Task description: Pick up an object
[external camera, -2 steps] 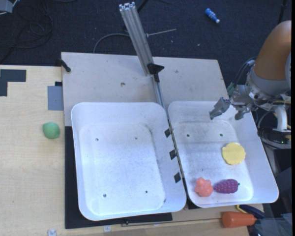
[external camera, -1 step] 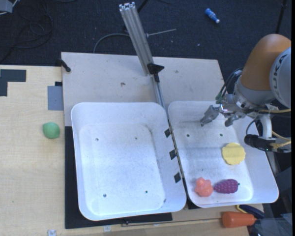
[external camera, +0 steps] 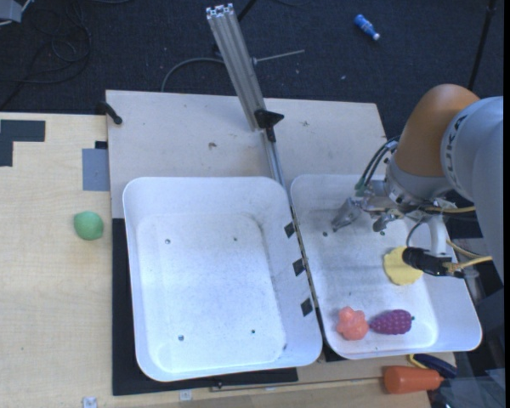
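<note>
1. The gripper (external camera: 354, 217) hangs over the upper part of the right bin (external camera: 323, 195); whether it is released or clenched I cannot tell.
2. A yellow piece (external camera: 397, 269) lies near the arm (partly hidden by a black cable).
3. An orange-pink toy (external camera: 351, 324) and purple grapes (external camera: 391, 321) sit side by side at the bin's near end.
4. A green ball (external camera: 88, 225) rests on the wooden bench (external camera: 34, 296), left of the left bin (external camera: 136, 195).

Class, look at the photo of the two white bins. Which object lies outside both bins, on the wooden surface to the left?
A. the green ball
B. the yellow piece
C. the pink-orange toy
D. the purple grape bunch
A: the green ball sits on the wooden surface left of the left bin, while the other three objects lie in the right bin.
</note>
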`<state>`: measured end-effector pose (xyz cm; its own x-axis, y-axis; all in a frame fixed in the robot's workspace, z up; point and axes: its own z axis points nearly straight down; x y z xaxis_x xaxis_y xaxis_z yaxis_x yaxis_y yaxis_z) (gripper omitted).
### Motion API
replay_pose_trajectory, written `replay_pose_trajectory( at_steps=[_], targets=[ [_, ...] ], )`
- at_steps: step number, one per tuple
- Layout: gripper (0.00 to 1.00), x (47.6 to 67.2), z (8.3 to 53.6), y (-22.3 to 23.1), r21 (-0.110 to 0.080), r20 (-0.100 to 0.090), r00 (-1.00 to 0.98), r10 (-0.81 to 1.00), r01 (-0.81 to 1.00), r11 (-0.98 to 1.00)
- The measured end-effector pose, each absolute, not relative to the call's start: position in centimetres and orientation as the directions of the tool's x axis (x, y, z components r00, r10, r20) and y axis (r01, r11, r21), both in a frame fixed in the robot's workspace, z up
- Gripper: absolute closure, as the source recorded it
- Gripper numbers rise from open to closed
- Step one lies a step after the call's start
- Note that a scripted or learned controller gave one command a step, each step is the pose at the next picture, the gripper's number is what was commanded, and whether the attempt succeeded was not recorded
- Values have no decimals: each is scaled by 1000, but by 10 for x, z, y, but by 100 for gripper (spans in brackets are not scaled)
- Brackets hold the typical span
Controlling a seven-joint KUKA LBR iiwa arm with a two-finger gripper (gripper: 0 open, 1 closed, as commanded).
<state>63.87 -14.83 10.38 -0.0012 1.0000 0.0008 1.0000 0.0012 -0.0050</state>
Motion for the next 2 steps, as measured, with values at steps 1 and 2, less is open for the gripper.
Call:
replay_pose_trajectory(
  at_steps=[1,2],
  targets=[
    [100,640,117,-149,0,0,0,1000,1000,0],
    [100,644,176,-157,5,-1,0,1000,1000,0]
  ],
)
